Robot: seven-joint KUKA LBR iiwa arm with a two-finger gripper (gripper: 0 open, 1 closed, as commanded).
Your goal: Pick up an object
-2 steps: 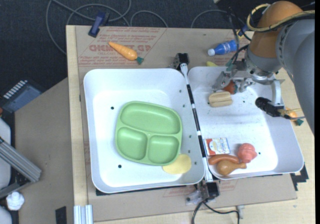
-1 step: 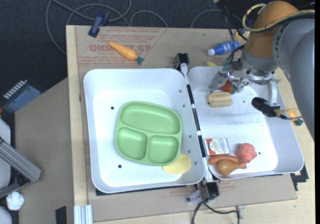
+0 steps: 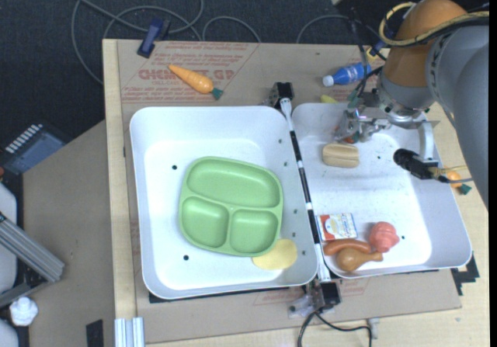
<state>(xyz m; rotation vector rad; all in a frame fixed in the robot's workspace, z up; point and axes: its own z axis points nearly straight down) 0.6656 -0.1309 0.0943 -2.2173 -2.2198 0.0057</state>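
Now poised over the right bin (image 3: 435,244), the end effector (image 3: 356,126) hangs just above a tan bread-like piece (image 3: 341,155); whether it is apart or together cannot be told from this angle.

Directly below and touching nothing else, the tan piece lies flat on the bin floor, nearest of all the objects. It looks light, probably smooth plastic or foam, so a grip across its short sides seems safest. Farther off toward the near rim sit a pink toy (image 3: 383,235), an orange drumstick shape (image 3: 351,255) and a small red packet (image 3: 338,225). A green divided plate (image 3: 231,204) fills the left bin (image 3: 155,182).
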